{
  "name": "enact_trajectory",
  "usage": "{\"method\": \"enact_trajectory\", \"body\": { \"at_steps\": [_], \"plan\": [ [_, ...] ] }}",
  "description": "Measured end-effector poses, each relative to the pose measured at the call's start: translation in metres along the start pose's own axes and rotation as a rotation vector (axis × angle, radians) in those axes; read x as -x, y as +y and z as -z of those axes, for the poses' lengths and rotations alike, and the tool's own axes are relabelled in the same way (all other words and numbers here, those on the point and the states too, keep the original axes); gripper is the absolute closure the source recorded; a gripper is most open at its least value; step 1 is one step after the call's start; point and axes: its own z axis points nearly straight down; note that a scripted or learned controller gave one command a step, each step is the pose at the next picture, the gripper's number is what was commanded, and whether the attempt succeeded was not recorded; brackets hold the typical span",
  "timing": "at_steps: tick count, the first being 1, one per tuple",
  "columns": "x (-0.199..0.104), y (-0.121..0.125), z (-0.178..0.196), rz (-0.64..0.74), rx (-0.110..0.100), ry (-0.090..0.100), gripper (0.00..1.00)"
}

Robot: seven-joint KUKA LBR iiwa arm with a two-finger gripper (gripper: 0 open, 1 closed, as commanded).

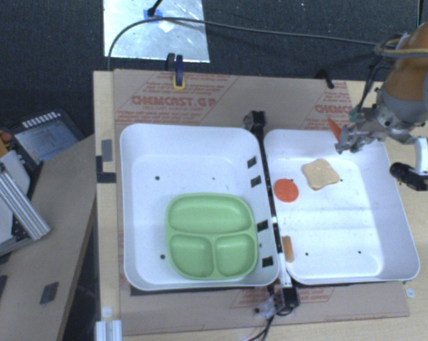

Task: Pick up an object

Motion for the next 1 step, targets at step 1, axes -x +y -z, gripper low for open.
{"method": "enact_trajectory", "body": {
  "at_steps": [1],
  "plan": [
    [0.0004, 0.0022, 0.0403, 0.000, -0.002, 0.000, 1.00]
  ]
}}
